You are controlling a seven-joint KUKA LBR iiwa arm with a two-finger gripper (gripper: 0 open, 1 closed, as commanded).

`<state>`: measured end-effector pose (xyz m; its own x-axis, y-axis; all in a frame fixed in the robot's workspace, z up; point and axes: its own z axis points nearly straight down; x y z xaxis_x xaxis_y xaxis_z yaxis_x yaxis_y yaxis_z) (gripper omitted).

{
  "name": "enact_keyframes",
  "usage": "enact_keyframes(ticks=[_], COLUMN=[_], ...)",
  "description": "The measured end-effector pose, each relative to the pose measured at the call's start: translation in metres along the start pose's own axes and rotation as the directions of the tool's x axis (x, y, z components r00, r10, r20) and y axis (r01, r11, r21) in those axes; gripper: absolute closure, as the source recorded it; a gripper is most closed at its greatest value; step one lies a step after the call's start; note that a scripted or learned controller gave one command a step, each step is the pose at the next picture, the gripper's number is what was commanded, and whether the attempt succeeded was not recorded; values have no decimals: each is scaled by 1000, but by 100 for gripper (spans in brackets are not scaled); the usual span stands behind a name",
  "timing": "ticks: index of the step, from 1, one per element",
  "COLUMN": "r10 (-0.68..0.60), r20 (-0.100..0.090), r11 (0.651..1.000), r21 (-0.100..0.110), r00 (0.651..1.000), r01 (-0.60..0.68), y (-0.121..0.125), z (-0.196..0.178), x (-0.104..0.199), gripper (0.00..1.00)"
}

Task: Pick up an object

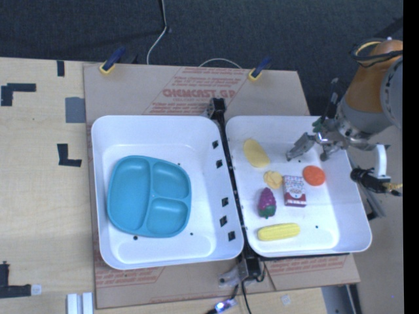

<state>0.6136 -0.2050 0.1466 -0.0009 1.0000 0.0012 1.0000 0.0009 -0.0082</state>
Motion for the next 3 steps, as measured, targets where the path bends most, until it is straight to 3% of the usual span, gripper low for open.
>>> enact_keyframes(ticks=[1,2,3], r10=[0,-1,-3], r20=[5,5,8], r11=[1000,1000,1000], r21=[-8,-13,-17], r00=[1000,1000,1000], r01=[1,1,3], y=[4,6,7], z=[61,59,48], x=[-4,-4,-4], gripper=[0,0,100])
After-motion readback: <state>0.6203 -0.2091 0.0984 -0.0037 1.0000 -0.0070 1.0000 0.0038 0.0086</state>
